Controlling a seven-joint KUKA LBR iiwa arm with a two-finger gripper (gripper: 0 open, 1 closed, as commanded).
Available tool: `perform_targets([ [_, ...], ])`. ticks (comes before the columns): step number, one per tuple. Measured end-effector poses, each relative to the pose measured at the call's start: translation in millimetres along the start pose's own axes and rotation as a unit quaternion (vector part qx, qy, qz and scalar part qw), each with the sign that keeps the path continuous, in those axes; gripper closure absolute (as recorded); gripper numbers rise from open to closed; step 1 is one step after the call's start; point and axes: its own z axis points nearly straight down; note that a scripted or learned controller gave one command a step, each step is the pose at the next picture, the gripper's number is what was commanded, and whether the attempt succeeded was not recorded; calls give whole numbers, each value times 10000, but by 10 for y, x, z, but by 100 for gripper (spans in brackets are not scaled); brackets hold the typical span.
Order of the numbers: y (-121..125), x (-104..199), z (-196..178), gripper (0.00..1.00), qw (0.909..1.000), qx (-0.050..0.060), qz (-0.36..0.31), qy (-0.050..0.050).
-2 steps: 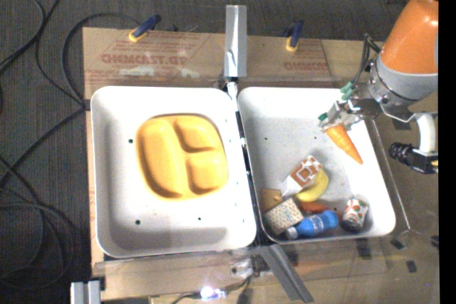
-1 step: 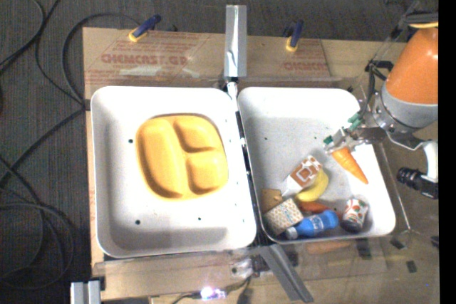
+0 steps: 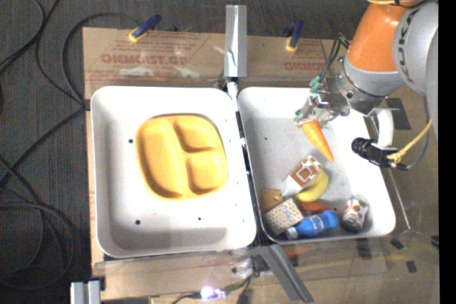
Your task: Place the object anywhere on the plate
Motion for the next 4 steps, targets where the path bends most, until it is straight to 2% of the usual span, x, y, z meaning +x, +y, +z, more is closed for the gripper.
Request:
perform_targets([
  [1, -172, 523, 156, 100, 9977, 12, 679, 4],
  [2, -245, 1258, 289, 100, 9952, 15, 978, -1],
  [3, -211, 1951, 291, 100, 9954, 11, 959, -9],
  [4, -210, 1951, 289, 0, 9954, 9, 960, -10],
])
